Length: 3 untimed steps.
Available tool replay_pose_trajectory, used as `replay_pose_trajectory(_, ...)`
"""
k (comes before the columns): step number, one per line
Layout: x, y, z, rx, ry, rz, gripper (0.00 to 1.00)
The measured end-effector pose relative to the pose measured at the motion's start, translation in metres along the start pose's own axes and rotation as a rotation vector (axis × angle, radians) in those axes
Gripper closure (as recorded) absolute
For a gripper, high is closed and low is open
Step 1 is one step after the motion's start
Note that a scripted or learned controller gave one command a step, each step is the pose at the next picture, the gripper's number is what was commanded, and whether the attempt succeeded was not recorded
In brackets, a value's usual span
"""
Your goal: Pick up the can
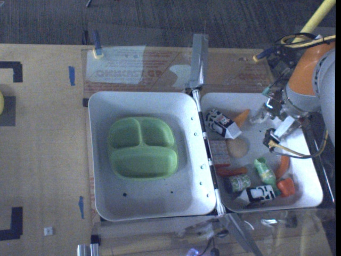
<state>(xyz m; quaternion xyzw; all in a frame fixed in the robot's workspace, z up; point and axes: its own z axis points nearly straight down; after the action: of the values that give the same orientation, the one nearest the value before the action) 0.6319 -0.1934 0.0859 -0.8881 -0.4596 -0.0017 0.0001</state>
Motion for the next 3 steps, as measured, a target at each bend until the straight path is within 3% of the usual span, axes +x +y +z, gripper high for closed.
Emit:
replay_pose_trajectory(1,0.001,0.001,-0.011,-0.001,-0.002,-0.003,1.00)
replay_pose_trajectory(2,0.063,-0.028,-0.001,0.001,-0.002,-0.086,1.00)
replay_pose_trajectory(3,0.119,-0.071,-0.164,-0.001,-0.002,-0.306,1.00)
